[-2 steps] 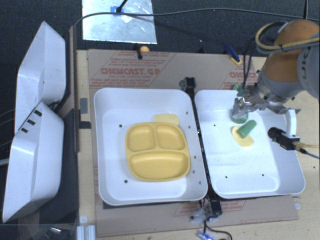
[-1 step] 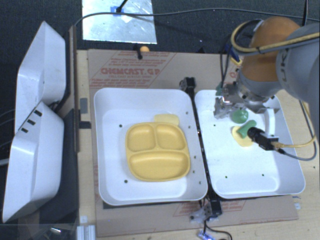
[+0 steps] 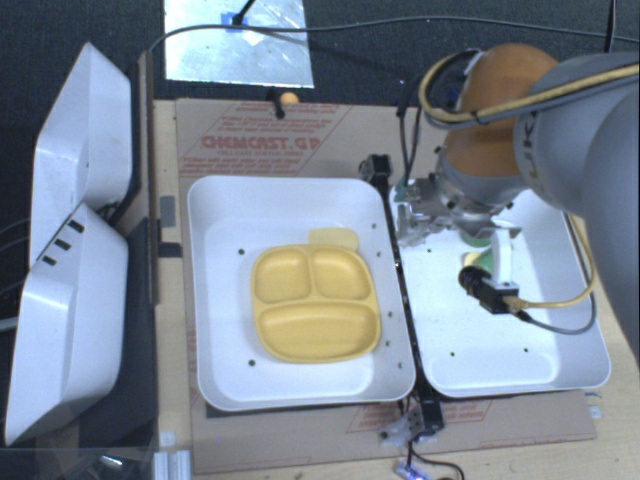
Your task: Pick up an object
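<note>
Gripper (image 3: 470,230) is lowered into the right bin (image 3: 520,353) over a green object (image 3: 481,260) — jaws' state can't be told. Nothing is seen lifted yet — pickup's still pending.

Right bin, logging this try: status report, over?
End effector low in right bin, over a green object; grasp not confirmed. Yellow divided tray lies in left bin. Nothing blocking.

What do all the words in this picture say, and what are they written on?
"CHEMCAST GP", in big red letters, stands on the brown paper sheet under the white bins.
The smaller red line above it is too blurred to read.
Red print on the sheet's front edge, below the bins, is too small to read.
</note>
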`<state>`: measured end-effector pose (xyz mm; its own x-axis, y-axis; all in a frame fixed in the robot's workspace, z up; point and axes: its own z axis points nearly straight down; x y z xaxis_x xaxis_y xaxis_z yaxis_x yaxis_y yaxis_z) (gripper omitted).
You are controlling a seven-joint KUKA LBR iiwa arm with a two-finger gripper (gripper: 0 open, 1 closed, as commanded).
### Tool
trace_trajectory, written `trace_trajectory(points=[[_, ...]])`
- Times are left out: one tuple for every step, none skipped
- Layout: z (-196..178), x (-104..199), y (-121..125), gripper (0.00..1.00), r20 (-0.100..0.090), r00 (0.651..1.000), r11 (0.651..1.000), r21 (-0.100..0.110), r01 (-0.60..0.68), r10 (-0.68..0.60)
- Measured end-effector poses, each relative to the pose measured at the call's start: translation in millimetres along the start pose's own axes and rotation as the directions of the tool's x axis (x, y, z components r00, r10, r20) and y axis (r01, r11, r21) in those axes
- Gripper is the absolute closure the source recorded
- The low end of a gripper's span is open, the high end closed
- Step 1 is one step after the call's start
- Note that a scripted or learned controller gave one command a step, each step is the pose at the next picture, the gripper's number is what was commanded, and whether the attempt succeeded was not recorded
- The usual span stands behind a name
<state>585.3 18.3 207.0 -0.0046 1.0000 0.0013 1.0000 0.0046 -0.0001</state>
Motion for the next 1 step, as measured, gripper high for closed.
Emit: trace_trajectory(points=[[-5.9,44.5,-14.2,1.00,0.000,1.000,1.000,0.000,0.000,0.000]])
